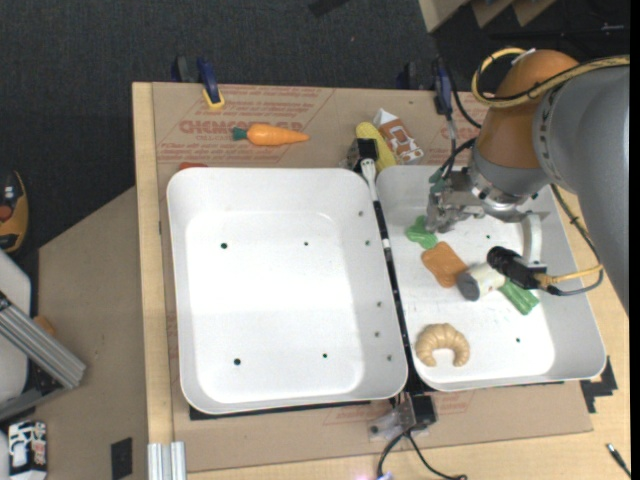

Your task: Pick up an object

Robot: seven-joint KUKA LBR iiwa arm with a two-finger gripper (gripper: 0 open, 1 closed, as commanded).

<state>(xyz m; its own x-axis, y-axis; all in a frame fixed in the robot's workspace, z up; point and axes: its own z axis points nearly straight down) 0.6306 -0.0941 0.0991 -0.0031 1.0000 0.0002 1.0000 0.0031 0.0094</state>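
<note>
A small flat green plastic piece (421, 235) lies near the upper left corner of the right white bin (575, 353), just below the end effector (441, 217). Whether it is released or clenched I cannot tell. A good grasp likely needs a straight descent, centred on the piece, clear of the orange block (443, 264) close by.

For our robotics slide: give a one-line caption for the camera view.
Arm's gripper lowered into the right bin above a green piece, near an orange block and croissant.
</note>
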